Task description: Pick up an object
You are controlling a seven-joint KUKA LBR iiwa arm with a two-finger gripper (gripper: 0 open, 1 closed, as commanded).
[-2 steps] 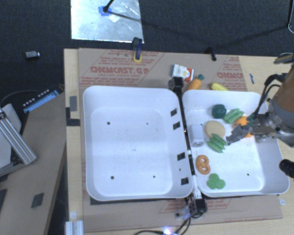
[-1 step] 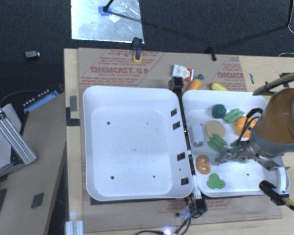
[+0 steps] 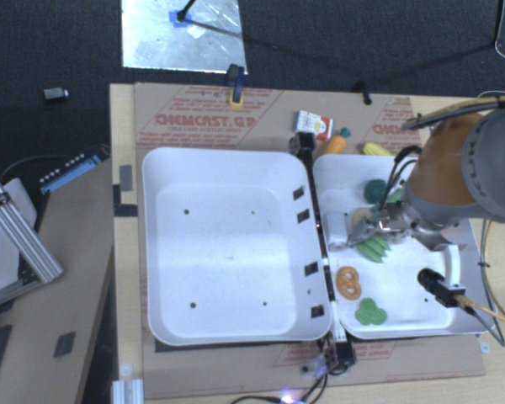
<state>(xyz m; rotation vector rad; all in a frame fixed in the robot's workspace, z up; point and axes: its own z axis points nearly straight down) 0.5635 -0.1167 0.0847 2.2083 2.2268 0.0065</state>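
My gripper [image 3: 372, 225] hangs low in the right bin [image 3: 404, 322], near its left wall. Directly under and just in front of it lies a light green pod-shaped toy [image 3: 374, 249], touching or nearly touching the gripper. A dark green round toy [image 3: 375, 190] sits just behind the gripper. Nearer the front of this bin lie an orange pretzel [image 3: 348, 282] and a small green leafy toy [image 3: 370, 313]. The grey arm with its orange band [image 3: 442, 171] reaches in from the right and hides the bin's far right part.
The left bin [image 3: 151, 225] stands beside the right one, with black clips along the shared wall [image 3: 320, 242]. Behind the right bin, on the cardboard, lie a white and red box [image 3: 313, 124], an orange carrot [image 3: 335, 144] and a yellow corn piece [image 3: 374, 150].
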